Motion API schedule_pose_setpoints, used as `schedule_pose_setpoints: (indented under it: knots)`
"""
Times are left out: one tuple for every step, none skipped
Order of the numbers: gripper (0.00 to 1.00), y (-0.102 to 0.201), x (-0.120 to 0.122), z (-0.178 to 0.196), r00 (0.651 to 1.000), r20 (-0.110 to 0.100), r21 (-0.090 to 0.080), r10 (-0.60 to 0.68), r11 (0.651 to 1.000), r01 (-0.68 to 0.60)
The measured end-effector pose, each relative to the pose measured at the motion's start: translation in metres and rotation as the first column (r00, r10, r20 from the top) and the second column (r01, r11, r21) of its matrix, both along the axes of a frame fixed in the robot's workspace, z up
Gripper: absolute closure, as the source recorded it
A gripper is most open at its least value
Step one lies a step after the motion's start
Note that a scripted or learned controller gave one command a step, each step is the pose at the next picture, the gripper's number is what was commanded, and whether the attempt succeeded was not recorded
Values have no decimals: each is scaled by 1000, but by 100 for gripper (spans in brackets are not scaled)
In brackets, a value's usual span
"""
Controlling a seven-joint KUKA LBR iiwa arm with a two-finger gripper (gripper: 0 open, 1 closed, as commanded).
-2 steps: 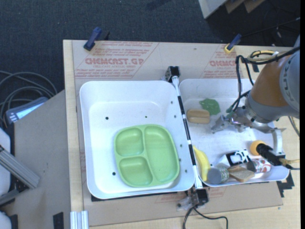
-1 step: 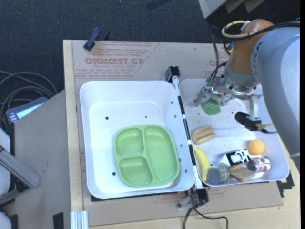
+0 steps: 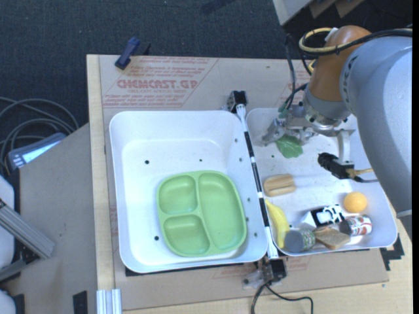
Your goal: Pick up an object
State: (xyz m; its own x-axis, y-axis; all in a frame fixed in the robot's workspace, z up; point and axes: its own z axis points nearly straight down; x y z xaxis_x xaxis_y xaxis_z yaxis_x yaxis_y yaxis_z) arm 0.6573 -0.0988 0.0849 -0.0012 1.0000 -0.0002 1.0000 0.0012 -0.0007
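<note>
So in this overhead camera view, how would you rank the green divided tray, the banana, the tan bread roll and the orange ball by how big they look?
Largest to smallest:
1. green divided tray
2. banana
3. tan bread roll, close to the banana, so that order is unsure
4. orange ball

A: Where is there room?
B: Left bin [image 3: 131, 136], around the green tray [image 3: 200, 212].
A: And the right bin [image 3: 386, 231]?
B: Crowded near the front: banana [image 3: 278, 222], orange [image 3: 355, 202], bread roll [image 3: 279, 184]; arm [image 3: 366, 77] overhead.
</note>
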Motion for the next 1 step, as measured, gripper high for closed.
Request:
schedule_pose_setpoints:
  knots:
    - [0,1,10,0,1000,3,-1,0,1000,0]
